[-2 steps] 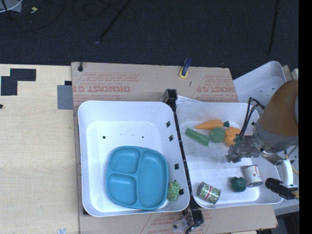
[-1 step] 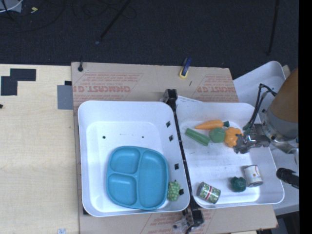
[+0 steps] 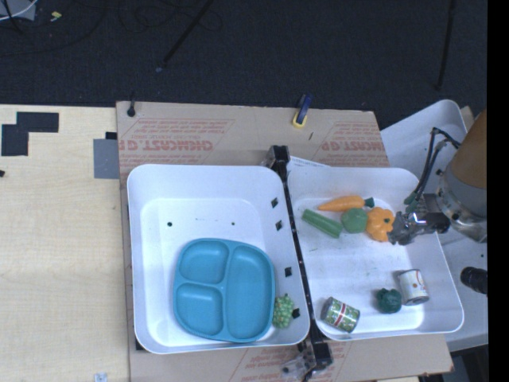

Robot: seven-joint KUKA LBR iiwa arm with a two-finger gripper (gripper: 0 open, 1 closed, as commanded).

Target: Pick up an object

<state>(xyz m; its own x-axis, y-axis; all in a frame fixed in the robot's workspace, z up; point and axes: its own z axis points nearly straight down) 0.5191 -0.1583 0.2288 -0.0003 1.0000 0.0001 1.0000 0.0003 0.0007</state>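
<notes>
A: What lies in the right bin (image 3: 445,325)?

B: Two cans (image 3: 340,314) by the near edge. Farther back, a pumpkin (image 3: 380,224) beside the gripper (image 3: 406,231); I cannot tell its state.

A: Risk?

B: It may nudge the pumpkin into neighbouring vegetables (image 3: 338,217).
</notes>
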